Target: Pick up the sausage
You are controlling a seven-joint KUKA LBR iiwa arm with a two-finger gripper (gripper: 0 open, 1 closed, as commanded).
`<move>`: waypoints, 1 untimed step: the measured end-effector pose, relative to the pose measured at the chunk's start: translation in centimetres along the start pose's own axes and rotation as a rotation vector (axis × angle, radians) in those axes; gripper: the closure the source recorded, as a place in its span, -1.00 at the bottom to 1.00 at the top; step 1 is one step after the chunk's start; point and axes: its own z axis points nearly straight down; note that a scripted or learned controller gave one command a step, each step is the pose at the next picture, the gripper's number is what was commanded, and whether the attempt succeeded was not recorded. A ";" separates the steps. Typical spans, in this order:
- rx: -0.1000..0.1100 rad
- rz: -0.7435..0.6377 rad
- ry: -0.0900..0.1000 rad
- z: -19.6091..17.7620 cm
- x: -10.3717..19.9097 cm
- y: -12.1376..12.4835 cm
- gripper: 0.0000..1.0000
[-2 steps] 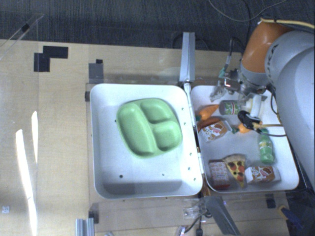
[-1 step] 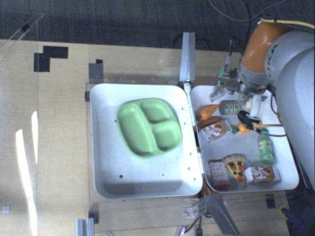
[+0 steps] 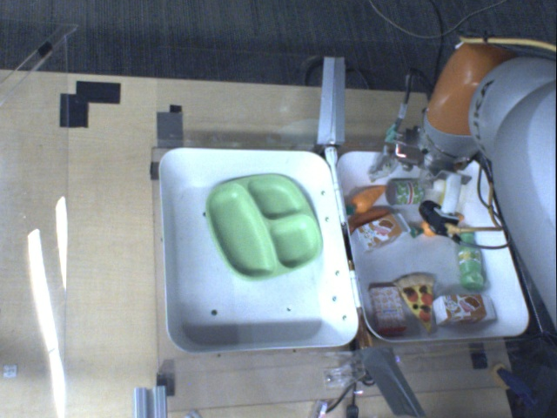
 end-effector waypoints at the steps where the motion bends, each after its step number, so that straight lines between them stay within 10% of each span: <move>1: 0.017 -0.018 -0.006 0.1 0.3 0.9 -1.00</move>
